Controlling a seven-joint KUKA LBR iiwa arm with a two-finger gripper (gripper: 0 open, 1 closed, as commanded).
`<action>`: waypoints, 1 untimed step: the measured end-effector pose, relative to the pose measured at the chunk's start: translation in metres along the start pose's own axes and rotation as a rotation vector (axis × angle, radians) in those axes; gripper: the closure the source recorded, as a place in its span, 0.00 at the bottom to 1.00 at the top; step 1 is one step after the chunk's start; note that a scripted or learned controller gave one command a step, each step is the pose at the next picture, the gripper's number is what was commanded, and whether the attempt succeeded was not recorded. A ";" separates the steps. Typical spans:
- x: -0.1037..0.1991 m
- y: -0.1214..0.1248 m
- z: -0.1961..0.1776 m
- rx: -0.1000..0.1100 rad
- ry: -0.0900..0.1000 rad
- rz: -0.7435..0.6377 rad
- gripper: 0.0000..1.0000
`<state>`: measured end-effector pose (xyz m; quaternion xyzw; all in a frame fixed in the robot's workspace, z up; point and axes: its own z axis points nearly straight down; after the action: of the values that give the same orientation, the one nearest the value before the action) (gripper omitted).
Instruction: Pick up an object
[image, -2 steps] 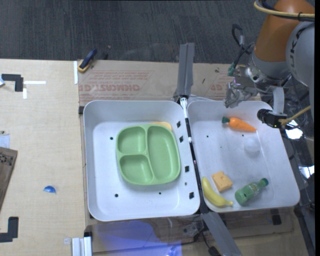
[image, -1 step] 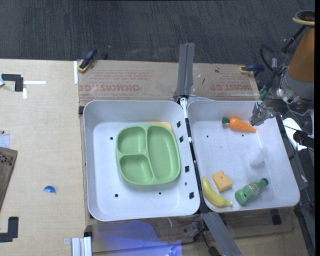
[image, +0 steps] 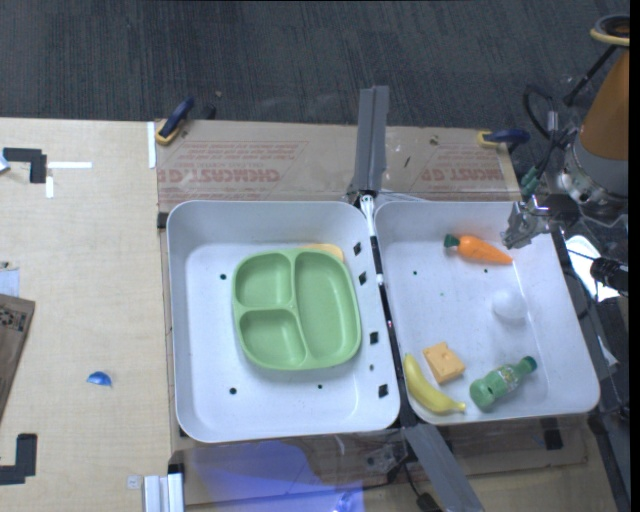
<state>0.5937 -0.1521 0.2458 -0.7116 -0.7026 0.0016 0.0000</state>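
The right bin (image: 440, 300) holds an orange carrot (image: 479, 250) near its far side, a white ball (image: 510, 305), a yellow cheese block (image: 443, 361), a banana (image: 428, 390) and a green bottle (image: 503, 383) lying near the front. My gripper (image: 520, 232) hangs at the right bin's far right corner, just right of the carrot's tip and above it. Nothing shows between its fingers. The left bin (image: 200, 330) holds a green divided plate (image: 297, 308).
A grey divider post (image: 370, 140) stands behind where the two bins meet. Brown cardboard (image: 260, 165) lies behind the bins. Blue clamps (image: 175, 117) sit at the cardboard's corners. Cables (image: 555, 110) hang by the arm on the right.
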 end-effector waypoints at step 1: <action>0.035 0.056 0.151 -0.004 0.001 0.012 1.00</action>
<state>0.6496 -0.1183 0.0949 -0.7159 -0.6982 -0.0001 -0.0010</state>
